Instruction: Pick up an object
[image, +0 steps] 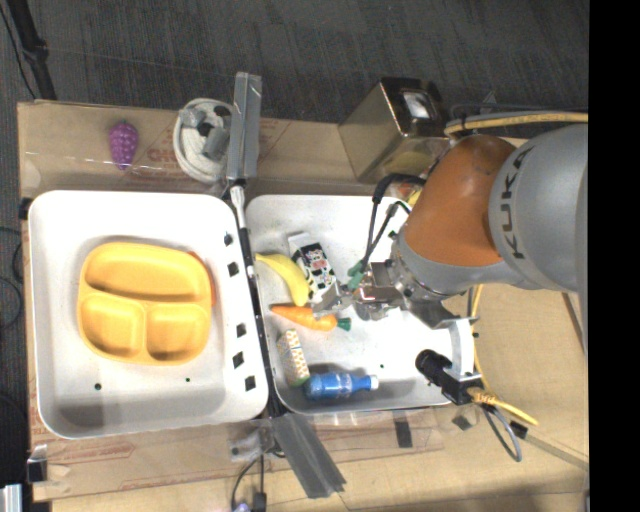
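The gripper (352, 300) hangs low over the right bin (400, 385), its tip just beside the carrot's (305, 318) green end (whether its jaws are wide or narrow, I cannot tell). A banana (283, 276) lies touching the carrot, with a blue bottle (338, 384) nearer the front wall. The left bin (60, 400) holds a yellow divided tray (146, 300).

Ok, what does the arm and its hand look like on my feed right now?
The arm is bulky grey with a broad orange band above the wrist and dark KUKA lettering on the grey shell. Thin green and black cables run down to the small metallic hand.
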